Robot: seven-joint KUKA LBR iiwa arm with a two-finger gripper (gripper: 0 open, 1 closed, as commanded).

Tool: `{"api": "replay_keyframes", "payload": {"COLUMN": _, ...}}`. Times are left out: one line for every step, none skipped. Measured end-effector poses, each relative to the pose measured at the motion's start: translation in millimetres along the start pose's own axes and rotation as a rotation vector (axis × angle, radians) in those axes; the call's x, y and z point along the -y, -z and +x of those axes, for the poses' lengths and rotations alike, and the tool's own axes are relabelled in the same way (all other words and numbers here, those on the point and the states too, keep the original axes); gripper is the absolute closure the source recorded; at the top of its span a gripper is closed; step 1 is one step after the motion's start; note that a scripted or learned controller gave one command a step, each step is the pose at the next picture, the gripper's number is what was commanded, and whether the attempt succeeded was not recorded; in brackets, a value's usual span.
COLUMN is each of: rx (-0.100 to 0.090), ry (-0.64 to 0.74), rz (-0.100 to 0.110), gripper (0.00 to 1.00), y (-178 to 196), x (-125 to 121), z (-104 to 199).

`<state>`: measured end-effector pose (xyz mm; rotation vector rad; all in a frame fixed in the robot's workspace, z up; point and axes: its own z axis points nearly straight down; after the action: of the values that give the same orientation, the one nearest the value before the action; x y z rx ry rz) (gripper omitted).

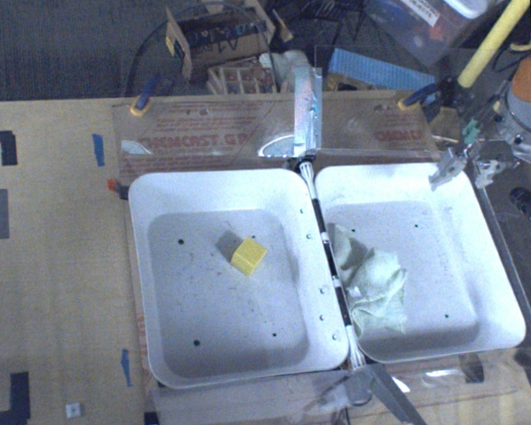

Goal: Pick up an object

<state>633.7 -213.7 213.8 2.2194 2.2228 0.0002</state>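
A small yellow block [248, 255] lies near the middle of the left bin [158, 204]. A crumpled pale green cloth [373, 281] rests in the right bin [481, 267], against its left wall. My gripper [463, 170] hangs over the far right corner of the right bin, well up and to the right of the cloth. Its fingers [442, 171] are spread apart and open, with nothing between them.
The two white bins sit side by side, joined at a central rim [325, 248]. Behind them stand a clear panel and clutter, with boxes [221, 36] and a yellow bar [496, 31]. Bare wooden bench [55, 263] stretches to the left.
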Motion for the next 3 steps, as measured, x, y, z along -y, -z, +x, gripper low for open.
{"api": "replay_keyframes", "payload": {"rx": 0.005, "ry": 0.420, "rz": -0.005, "gripper": 0.00, "y": 110, "x": 51, "z": -11}}
{"api": "replay_keyframes", "payload": {"rx": 0.001, "ry": 0.503, "rz": -0.002, "gripper": 0.00, "y": 6, "x": 72, "z": 107}}
{"api": "replay_keyframes", "payload": {"rx": 0.002, "ry": 0.508, "rz": -0.005, "gripper": 0.00, "y": 37, "x": 69, "z": 236}}
